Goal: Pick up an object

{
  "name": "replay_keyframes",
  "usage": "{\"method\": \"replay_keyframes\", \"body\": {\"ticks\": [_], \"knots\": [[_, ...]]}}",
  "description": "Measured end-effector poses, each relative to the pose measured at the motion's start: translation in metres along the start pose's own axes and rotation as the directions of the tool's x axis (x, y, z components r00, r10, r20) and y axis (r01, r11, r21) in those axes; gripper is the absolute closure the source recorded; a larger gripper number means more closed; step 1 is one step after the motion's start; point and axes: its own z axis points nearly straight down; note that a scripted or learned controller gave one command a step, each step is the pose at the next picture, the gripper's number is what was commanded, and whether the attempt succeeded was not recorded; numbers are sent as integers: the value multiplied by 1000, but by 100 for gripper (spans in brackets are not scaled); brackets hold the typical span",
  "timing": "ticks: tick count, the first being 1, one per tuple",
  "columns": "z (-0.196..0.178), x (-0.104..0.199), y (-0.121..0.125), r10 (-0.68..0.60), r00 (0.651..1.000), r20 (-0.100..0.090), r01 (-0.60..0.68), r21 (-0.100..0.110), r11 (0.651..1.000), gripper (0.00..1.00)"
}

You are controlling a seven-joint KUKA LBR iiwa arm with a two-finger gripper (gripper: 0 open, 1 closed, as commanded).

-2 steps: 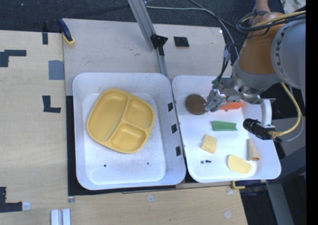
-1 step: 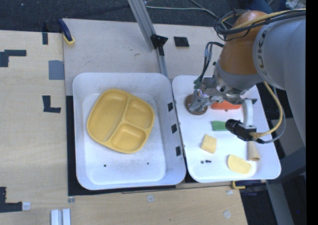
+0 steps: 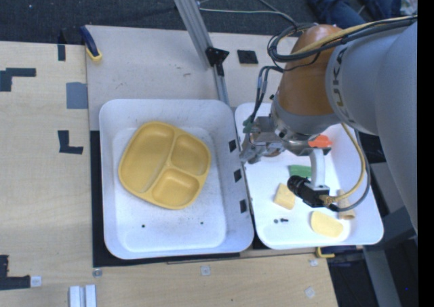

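At the near edge of the bench (image 3: pixel 41 183) the two bins sat side by side, their inner walls almost touching. In the right bin (image 3: pixel 298 236), a pale yellow lump (image 3: pixel 327 224) lay close to the near wall, toward the near right corner. A few small black specks (image 3: pixel 281 220) lay just left of it on bare floor. A little farther in, a yellow wedge (image 3: pixel 285 196) sat left of the bin's middle, apart from the lump, with open floor between it and the left wall.

The left bin (image 3: pixel 169 251) carried a yellow divided plate (image 3: pixel 165 163) lying flat near its middle. White floor showed all round the plate, widest along the near wall and the right wall.

Past the wedge, a green piece (image 3: pixel 298 171) lay in the middle of the right bin, partly hidden under the robot. Farther still, an orange piece (image 3: pixel 319 141) showed beside the wrist, toward the far wall.

The tool (image 3: pixel 256 146) hung over the right bin's left wall, toward the far left corner, close above the rim and well clear of the wedge and the lump. Whether it was spread or pressed together could not be told, and the view was too cluttered there to tell if it touched the wall. The grey and orange arm (image 3: pixel 380 75) covered the bin's far right part.

Beyond the bins a slanted metal pole (image 3: pixel 193 21) rose from the bench, and a blue and yellow clamp (image 3: pixel 90 45) sat at the far left corner.
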Motion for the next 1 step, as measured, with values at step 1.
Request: {"method": "replay_keyframes", "body": {"ticks": [1], "knots": [[6, 48, -12, 0, 1000, 0, 0, 0, 1000, 100]]}}
